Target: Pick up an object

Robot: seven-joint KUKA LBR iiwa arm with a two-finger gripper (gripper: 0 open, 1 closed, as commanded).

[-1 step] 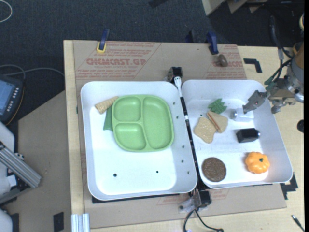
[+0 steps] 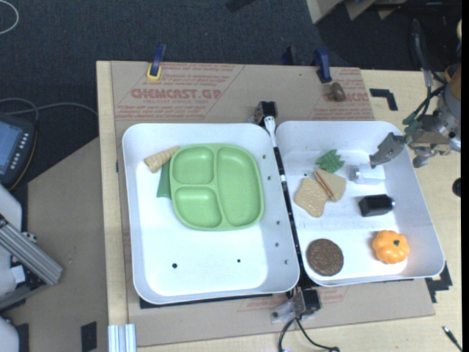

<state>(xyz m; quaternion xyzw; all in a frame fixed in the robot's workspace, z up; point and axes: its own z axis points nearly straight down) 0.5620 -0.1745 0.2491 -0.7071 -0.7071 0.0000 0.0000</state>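
My gripper (image 2: 401,155) hangs over the far right edge of the right bin (image 2: 421,218), open, with nothing between its fingers. One grey finger (image 2: 384,151) points down toward a small white-grey piece (image 2: 366,173). In this bin lie a green leafy piece (image 2: 330,160), a sandwich (image 2: 331,184), a bread slice (image 2: 310,199), a black block (image 2: 376,205), an orange pumpkin (image 2: 390,246) and a brown round patty (image 2: 324,257).
The left bin (image 2: 205,270) holds a green divided plate (image 2: 217,185), with a tan wedge (image 2: 160,158) at its upper left corner. A black rail (image 2: 282,189) runs between the two bins. Clamps (image 2: 154,64) sit at the bench's far edge.
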